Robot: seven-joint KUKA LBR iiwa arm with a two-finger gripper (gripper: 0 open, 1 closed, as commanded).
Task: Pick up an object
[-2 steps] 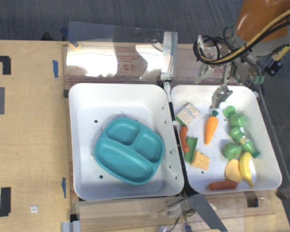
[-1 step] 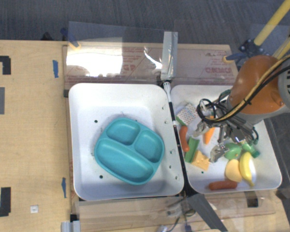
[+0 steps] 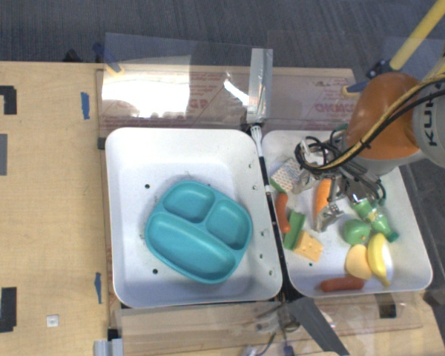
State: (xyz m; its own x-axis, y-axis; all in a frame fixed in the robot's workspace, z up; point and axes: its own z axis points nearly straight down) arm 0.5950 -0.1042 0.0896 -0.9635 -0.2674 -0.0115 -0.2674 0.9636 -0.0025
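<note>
Near rim of right bin: a red sausage-shaped toy (image 3: 342, 283) lies along the right bin (image 3: 417, 267) at about 6 o'clock of its floor, apart from the rest.
Yellow pair: a lemon (image 3: 357, 262) and a banana (image 3: 381, 259) lie touching at about 5 o'clock.
Cheese: a yellow wedge (image 3: 308, 246) sits near the divider, at 7 o'clock.
Green things: a green pepper (image 3: 355, 231) lies just beside the claw, and a small green piece (image 3: 294, 223) near the wedge.
Divider side: a slim orange-red stick (image 3: 282, 211) lies along the left wall at 9 o'clock.
Claw: the claw (image 3: 328, 217) hangs low over the middle of the right bin, tips pointing toward 7 o'clock; wires and glare blur it, so whether it is spread or closed I cannot tell.
Carrot: an orange carrot (image 3: 322, 193) lies right against the claw's upper part; it looks beside the claw, not clearly inside it.
Step in hand: my reading is the descent onto a target, likely the carrot or pepper; no pick is confirmed.
Next move: settle the tips astride one toy, close, then lift straight up, clear of its neighbours.
Arm pose: the grey arm (image 3: 430, 128), with its orange band (image 3: 382, 117), reaches in from 3 o'clock, wrist bent down.
Left bin: the left bin (image 3: 133, 162) holds a teal divided plate (image 3: 199, 231).
Table: the table (image 3: 37, 199) spreads toward 9 o'clock.
</note>
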